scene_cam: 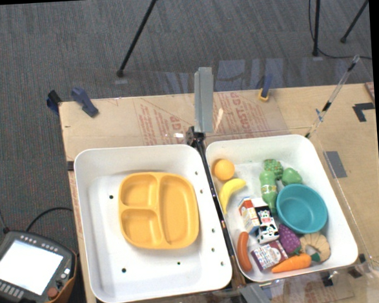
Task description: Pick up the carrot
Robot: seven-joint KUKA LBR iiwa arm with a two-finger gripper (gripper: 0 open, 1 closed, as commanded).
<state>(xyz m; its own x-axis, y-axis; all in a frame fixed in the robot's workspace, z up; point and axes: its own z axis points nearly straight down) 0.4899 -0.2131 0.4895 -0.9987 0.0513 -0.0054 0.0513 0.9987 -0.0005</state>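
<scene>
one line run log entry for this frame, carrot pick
task: pick up carrot | carrot: lying at near edge of right bin, beside teal bowl | status: not yet picked

Of my own gear I can speak for my control pendant (31,274), a dark grey slab with rounded corners, a pale glowing screen (26,266), orange trim and small buttons along its lower right edge, and a thin black cable (42,216) curving away from it.

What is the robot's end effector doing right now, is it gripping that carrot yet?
End effector: its state cannot be told from the camera view. The carrot lies untouched in the right bin, beside the purple grapes.
</scene>
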